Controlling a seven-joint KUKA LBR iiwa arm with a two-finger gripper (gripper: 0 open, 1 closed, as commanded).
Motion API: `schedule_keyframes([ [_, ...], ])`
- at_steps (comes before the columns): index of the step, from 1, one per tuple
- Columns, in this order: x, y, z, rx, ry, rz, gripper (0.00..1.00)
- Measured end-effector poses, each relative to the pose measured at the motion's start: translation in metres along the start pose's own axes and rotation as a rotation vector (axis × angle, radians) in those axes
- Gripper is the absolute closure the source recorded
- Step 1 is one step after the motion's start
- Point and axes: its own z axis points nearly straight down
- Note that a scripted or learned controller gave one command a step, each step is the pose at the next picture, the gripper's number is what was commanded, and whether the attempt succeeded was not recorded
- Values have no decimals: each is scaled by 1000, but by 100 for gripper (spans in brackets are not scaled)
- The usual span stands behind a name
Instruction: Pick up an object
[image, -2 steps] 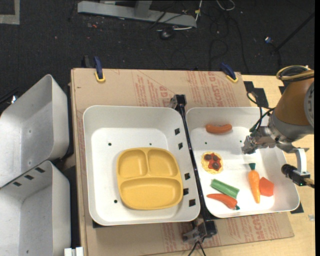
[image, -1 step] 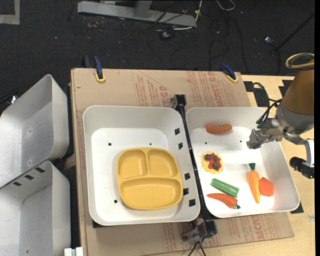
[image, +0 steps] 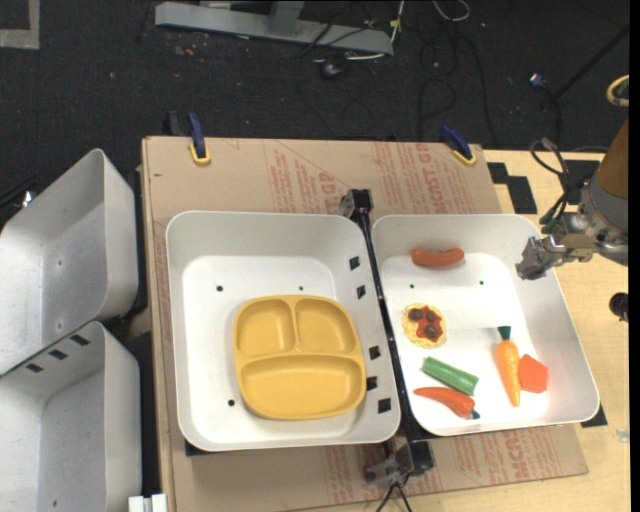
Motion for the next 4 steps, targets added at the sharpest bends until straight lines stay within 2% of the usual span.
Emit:
schedule_keyframes([
  [1,0,1,-28,1,1,0,100],
  [2,48,-11,-36,5,4,-4,100],
  [3,100,-13,-31,7,3,-4,100],
  [4,155,-27,-19,8,4,-5,100],
])
